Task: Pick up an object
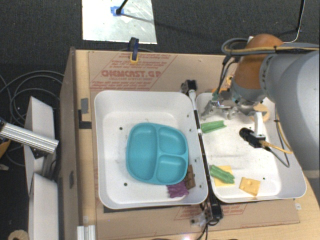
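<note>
**Arm low over the right bin, nothing visibly held**

A cardboard-topped bench [135, 69] carries two white bins. The left bin [107, 134] holds a divided teal plate [156, 153], with a purple piece [176, 190] and a brown piece [190, 178] at its near edge. The gripper [229, 105] hangs at the far end of the right bin [285, 179]; whether it is spread or closed I cannot tell. A green pod [212, 127] lies just below-left of it, a second green piece [220, 174] and yellow cheese wedge [249, 185] well nearer the camera. Risk: descending off-centre could nudge the pod against the bin wall.
</note>
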